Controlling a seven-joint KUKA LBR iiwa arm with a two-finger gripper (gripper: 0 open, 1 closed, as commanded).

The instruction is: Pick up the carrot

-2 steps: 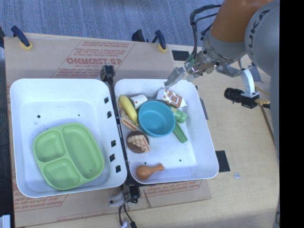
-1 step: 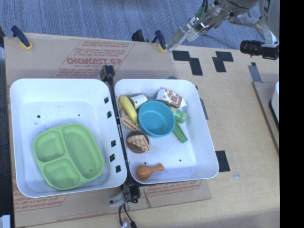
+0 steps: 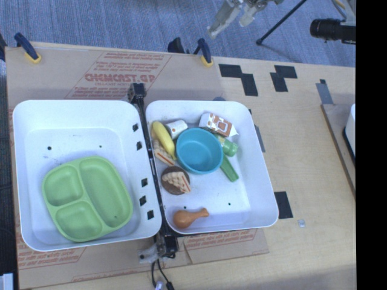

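Camera view: the gripper (image 3: 219, 24) hangs over the blue floor beyond the far edge of the counter (image 3: 302, 162), outside both bins. It is blurred and seen at a slant, so I cannot tell whether it is apart or together. Nothing shows in its grasp.

The carrot (image 3: 164, 157) is, as best I can judge at this size, the small ridged orange piece in the right bin (image 3: 261, 180). It lies well apart from the gripper, nearer the camera and a little to the gripper's left in the view. It is wedged between the banana (image 3: 161, 136) on its far side and the bowl (image 3: 198, 151) beside it, with a round brown piece (image 3: 175, 181) just on its near side. A drumstick-shaped piece (image 3: 190, 217) lies farther still from the gripper, at the bin's near wall.

By this showing the task is hardly begun: the carrot sits untouched in the bin. The whole approach is left, then the descent, the grasp and the lift. The crowding looks likely to make a clean grasp awkward.
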